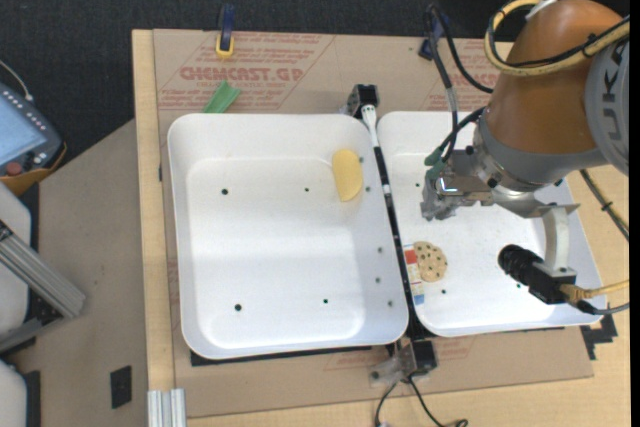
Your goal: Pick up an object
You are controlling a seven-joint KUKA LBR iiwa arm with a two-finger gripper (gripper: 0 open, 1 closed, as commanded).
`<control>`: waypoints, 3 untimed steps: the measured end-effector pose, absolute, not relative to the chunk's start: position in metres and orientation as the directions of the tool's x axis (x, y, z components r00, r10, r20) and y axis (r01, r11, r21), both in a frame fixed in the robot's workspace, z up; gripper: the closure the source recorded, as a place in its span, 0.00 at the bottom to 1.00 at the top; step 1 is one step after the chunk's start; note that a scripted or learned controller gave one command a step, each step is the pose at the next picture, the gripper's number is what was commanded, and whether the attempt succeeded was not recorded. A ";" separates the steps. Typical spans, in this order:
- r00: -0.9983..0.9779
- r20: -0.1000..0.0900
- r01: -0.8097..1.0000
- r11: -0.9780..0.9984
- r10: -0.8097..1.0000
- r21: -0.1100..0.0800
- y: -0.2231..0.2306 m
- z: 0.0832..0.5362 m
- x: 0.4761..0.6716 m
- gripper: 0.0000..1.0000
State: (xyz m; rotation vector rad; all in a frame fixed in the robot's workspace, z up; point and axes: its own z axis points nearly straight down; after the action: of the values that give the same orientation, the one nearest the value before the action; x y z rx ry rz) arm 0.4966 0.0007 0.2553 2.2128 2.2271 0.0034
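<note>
In the right bin (480,310), a round tan cookie-like disc with dark spots (430,261) lies near the left wall. A small red, white and blue item (413,273) rests beside it. My gripper (438,203) hangs over the right bin's left half, a little above and behind the disc, with nothing seen in it. A yellow oblong object (347,175) lies in the left bin (200,245) near its right wall. A black-headed tool with a white handle (368,115) lies along the ridge between the two bins.
A green strip (222,98) and a blue and yellow clamp (226,37) sit on the cardboard (290,65) behind the left bin. Cables run down from the arm (550,85) over the right bin's back.
</note>
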 end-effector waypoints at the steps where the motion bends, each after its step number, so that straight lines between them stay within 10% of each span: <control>1: -0.008 0.002 1.000 0.008 1.000 0.007 0.067 0.321 0.479 1.00; 2: -0.009 0.006 1.000 0.009 1.000 0.015 0.127 0.431 0.480 1.00; 3: 0.002 -0.003 1.000 -0.002 1.000 -0.008 0.129 0.319 0.513 1.00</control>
State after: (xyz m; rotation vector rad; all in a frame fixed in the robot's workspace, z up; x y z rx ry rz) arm 0.5131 0.1290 0.3190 2.2263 2.2220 -0.0120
